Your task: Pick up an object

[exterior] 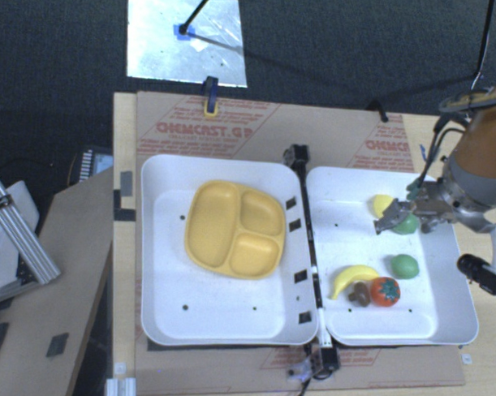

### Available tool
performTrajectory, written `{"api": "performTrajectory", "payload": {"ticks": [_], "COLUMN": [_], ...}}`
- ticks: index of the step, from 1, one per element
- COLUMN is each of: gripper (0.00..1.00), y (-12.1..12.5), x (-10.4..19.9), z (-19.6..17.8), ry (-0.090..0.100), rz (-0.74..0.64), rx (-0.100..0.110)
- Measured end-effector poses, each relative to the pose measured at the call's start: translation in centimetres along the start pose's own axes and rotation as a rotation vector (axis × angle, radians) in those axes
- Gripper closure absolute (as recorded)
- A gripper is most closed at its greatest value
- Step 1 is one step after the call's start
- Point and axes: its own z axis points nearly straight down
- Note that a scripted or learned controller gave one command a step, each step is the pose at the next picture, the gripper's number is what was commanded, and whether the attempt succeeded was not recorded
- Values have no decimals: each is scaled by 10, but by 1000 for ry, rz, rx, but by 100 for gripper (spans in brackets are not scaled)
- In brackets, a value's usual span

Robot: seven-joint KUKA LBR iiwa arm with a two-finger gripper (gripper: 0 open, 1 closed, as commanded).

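The end effector (398, 216) hangs low over the far part of the right bin (341, 322); whether it is wide or narrow I cannot tell. A yellow piece (382, 204) and a green piece (407, 225) lie just beside it. Nearer sit a green ball (405, 266), banana (352, 278), brown lump (359, 294) and tomato (384, 291). The left bin (159, 312) holds a yellow tray (234, 228).

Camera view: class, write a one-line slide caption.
Robot hand over right bin of toy fruit; yellow tray in left bin.
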Motion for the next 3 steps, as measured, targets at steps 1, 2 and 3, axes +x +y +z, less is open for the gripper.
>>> {"api": "performTrajectory", "payload": {"ticks": [1, 2, 3], "gripper": [0, 0, 0], "y": [2, 11, 19], "x": [0, 4, 6], "z": [-3, 45, 91], "ry": [-1, 0, 0], "rz": [-1, 0, 2], "rx": [-7, -3, -3]}}
